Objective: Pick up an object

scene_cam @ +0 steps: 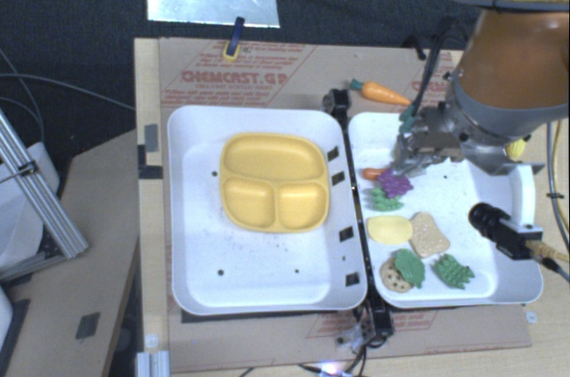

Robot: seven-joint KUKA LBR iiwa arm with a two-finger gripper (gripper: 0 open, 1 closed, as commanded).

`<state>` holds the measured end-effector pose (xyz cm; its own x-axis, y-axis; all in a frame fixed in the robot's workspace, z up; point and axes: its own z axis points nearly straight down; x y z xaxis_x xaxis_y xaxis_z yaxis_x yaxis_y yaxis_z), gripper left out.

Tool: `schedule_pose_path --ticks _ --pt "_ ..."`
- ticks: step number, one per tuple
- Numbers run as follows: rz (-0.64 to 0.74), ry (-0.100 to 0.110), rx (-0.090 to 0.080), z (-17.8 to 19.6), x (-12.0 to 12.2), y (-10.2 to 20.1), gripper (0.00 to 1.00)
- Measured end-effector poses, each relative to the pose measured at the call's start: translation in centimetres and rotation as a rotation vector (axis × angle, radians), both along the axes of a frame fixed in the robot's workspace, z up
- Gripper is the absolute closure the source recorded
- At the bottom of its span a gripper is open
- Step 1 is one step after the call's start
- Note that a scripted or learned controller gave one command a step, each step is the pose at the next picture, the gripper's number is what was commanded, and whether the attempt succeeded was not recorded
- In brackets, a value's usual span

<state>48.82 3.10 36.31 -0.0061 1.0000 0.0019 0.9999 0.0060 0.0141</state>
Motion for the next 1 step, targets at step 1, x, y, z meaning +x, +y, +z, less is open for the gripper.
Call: schedule_pose_path --ticks 1 --pt "0.002 0.005 0.001 5.81 -0.08 3.05 1.0"
